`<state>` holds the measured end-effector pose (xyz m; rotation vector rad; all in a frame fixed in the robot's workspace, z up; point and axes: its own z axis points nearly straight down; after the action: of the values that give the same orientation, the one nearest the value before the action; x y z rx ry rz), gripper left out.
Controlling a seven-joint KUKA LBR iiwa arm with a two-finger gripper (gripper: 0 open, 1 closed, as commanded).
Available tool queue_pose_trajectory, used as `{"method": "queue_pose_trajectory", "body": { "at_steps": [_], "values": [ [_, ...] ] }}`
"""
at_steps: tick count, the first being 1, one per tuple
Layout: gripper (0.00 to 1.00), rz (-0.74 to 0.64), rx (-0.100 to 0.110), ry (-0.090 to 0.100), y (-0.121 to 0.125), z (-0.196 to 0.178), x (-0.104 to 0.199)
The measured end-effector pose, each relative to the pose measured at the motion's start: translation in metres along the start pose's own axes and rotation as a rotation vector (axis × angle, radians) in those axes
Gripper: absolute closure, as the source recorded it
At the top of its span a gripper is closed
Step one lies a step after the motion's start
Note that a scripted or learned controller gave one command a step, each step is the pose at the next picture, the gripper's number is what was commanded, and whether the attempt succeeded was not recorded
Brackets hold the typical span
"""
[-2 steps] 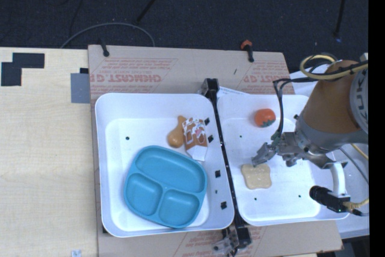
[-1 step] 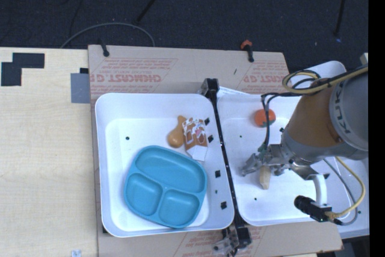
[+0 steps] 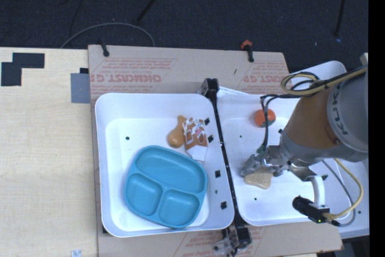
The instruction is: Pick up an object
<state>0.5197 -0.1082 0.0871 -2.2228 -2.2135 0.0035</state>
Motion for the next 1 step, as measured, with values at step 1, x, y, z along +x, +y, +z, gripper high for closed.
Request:
{"method": "queue_pose_trajectory", "body": {
  "at_steps": [1],
  "values": [
    [1.00, 0.006, 0.002, 0.000, -0.0004, -0.0099, -0.0009]
  ]
}}
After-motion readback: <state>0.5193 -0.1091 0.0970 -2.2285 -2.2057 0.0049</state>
